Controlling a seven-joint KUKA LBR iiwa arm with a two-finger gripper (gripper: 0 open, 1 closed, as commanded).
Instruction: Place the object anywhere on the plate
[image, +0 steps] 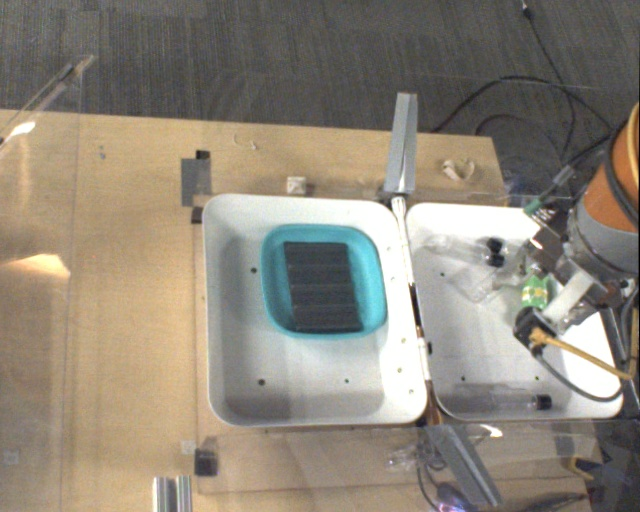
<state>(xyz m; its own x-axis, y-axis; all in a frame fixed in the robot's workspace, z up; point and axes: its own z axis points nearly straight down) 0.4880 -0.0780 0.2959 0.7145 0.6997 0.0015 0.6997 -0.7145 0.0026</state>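
Over the right bin (470, 350), toward its far right corner, the claw (536, 265) hangs at the end of the arm. Whether it is apart or together cannot be told. Clear plastic pieces (468, 268) lie just beside it, and a clear tube (500, 401) lies along the near wall. A dark ribbed block (320, 288) lies flat on the teal plate (373, 272) in the left bin (235, 350).

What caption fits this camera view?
Dark block on the teal plate in the left bin; arm over the right bin.
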